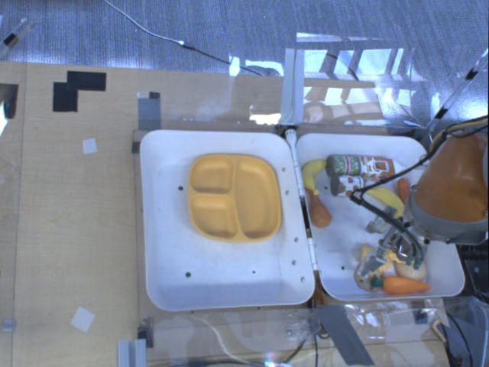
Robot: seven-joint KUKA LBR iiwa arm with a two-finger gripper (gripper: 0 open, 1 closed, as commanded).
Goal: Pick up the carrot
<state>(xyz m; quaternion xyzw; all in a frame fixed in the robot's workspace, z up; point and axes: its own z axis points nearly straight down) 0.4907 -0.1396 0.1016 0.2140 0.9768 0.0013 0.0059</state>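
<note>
**Hand low in the crowded right bin**

The counter (69, 228) carries two bins. The left bin (164, 281) holds a yellow plate (233, 197), with bare floor around it. The right bin (451, 277) holds a bottle (359, 165), bananas (386, 197) and, at its front edge, the carrot (405, 286). The hand (382, 260) hovers just beside the carrot; its opening cannot be told.

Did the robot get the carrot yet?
Not yet. The carrot lies on the floor of the right bin, near its front edge. The gripper hovers low right beside it, so the reaching looks done. Grabbing and lifting are left.
</note>
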